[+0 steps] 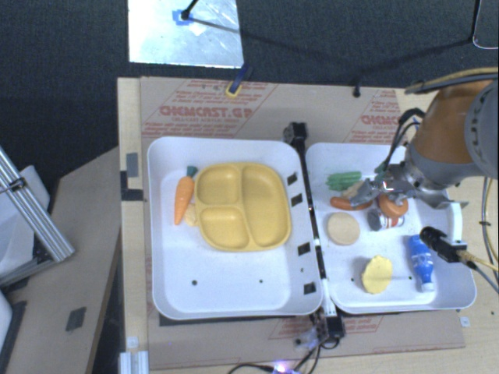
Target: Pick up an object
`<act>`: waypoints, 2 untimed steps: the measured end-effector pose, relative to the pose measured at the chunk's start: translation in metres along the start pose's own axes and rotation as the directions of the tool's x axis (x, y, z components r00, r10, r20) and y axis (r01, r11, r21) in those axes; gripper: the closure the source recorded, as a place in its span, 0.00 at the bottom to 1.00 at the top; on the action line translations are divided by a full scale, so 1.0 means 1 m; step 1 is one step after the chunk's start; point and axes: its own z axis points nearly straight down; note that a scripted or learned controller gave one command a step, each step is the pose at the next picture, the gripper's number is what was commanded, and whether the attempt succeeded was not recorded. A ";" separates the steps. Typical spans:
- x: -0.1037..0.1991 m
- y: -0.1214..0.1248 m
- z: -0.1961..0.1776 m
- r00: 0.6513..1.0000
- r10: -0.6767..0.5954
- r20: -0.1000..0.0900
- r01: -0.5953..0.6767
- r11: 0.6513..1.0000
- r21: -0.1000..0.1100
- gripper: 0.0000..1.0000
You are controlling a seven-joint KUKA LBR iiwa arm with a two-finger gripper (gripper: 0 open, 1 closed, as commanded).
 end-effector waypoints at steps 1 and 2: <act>-0.001 0.001 0.004 1.000 0.001 0.001 -0.001 1.000 -0.002 0.00; -0.002 0.002 -0.007 1.000 0.002 0.005 -0.002 1.000 -0.008 1.00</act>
